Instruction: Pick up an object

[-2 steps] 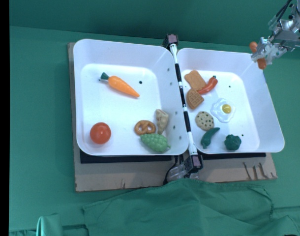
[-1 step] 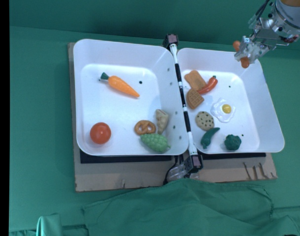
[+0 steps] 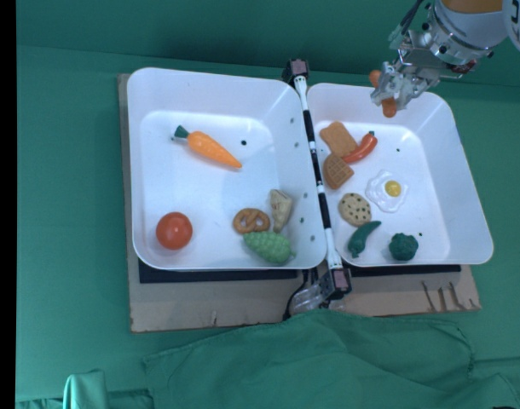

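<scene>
Jaws (image 3: 396,88) hung at upper right of the frame, above the far edge of the right bin (image 3: 465,220), clenched around a small orange object (image 3: 388,105) whose kind could not be told, lifted off the bin floor.

In the right bin: toast slice (image 3: 338,136) touching a red chili pepper (image 3: 361,148), a waffle (image 3: 336,170) just below them, a fried egg (image 3: 388,189) toward the middle, a chocolate-chip cookie (image 3: 355,208), a green pepper (image 3: 362,238) and a broccoli floret (image 3: 403,246) near the lower edge.

In the left bin (image 3: 158,92): carrot (image 3: 210,146) at upper left, tomato (image 3: 174,230) at lower left, pretzel (image 3: 251,221) beside a beige wedge-shaped piece (image 3: 280,208), and a bumpy green fruit (image 3: 269,246) just below them.

Both bins side by side on a cardboard sheet (image 3: 200,309) over the green tabletop (image 3: 64,186).
</scene>
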Robot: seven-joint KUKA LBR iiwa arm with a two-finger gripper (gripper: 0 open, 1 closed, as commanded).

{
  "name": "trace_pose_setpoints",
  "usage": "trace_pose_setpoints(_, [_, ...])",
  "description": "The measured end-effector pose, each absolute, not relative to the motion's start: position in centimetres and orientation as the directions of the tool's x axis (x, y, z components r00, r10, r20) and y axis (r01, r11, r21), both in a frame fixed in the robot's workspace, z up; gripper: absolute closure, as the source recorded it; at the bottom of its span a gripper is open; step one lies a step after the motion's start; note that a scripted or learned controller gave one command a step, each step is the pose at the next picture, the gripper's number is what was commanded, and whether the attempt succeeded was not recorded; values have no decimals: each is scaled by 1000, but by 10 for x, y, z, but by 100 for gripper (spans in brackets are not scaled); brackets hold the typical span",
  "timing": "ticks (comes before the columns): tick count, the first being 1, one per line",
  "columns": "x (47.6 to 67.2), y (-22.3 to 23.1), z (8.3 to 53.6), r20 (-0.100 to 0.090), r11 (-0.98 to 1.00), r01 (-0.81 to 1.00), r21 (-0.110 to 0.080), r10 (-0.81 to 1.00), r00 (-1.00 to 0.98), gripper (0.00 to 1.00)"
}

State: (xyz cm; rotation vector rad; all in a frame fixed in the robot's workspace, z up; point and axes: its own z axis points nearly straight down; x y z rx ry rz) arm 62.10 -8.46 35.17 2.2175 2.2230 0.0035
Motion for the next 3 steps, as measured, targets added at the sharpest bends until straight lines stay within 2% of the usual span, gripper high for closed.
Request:
trace_pose_setpoints(1, [630, -28, 337, 1, 3, 1000, 2, 1000, -3, 100])
trace_pose_setpoints(2, [630, 20, 326, 1, 2, 1000, 3, 1000, -2, 100])
trace_pose_setpoints(3, [645, 78, 319, 1, 3, 1000, 6, 1000, -3, 100])
